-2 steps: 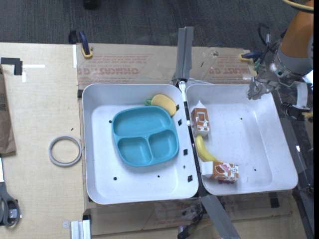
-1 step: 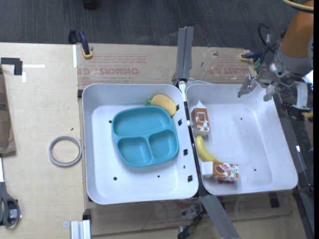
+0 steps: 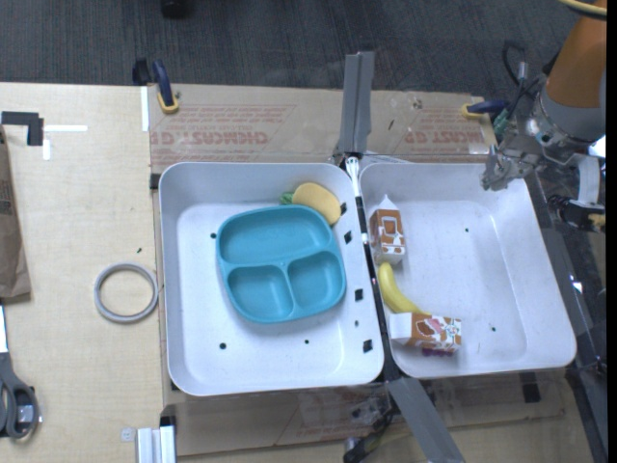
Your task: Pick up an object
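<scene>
Presently, arm: grey body with orange band at the far right, reaching in over the far right corner of the right bin (image 3: 501, 350).
Gripper: the gripper (image 3: 498, 174) hangs at that bin's far right rim, nothing visible between its fingers; whether they are spread or closed I cannot tell, as the view there is small and cluttered.
Right bin contents: a banana (image 3: 394, 292) lies against the left wall, long axis running near to far, its near end curving right; a small carton (image 3: 388, 234) lies just beyond it at the far end, lengthwise near to far; a second carton (image 3: 431, 332) lies on its side at the banana's near end, long axis left to right, apparently touching it.
Left bin: the left bin (image 3: 188, 345) bears a blue divided plate (image 3: 281, 262); a yellow fruit (image 3: 317, 201) sits at the plate's far right edge.
Obstructions: all three items crowd the dividing wall, well apart from the gripper.
Bench: a grey ring (image 3: 126, 291) lies left of the bins; scissors (image 3: 16, 400) at the near left.
</scene>
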### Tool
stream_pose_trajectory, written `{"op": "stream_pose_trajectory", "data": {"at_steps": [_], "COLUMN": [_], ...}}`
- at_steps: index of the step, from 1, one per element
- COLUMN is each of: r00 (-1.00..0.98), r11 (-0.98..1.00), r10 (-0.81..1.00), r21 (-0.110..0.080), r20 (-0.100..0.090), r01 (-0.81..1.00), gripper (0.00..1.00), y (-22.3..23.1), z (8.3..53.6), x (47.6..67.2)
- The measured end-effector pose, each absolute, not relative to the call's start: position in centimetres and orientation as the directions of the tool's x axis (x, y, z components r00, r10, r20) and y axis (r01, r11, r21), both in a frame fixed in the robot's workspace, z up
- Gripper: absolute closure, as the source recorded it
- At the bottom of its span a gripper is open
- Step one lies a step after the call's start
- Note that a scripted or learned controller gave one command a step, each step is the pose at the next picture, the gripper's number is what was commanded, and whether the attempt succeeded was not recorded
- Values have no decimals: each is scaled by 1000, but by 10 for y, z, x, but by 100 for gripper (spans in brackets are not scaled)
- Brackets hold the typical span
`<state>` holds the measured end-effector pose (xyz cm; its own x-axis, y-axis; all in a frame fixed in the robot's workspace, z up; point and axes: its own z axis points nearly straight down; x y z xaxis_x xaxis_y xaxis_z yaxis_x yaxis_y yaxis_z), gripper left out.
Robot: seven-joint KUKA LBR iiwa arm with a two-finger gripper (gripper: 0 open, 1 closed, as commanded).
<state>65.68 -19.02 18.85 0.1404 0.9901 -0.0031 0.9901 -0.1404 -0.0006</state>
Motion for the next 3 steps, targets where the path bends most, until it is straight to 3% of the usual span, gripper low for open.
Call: {"op": "stream_pose_trajectory", "data": {"at_steps": [1, 2, 3], "r00": [172, 172, 171], "r11": [-172, -172, -171], "r10": [985, 985, 985], "r21": [0, 0, 0], "r20": [-1, -1, -2], "r01": [985, 985, 985], "gripper": [100, 0, 100], "y": [-192, -192, -193], "z": [203, 203, 212], "x": [659, 658, 659]}}
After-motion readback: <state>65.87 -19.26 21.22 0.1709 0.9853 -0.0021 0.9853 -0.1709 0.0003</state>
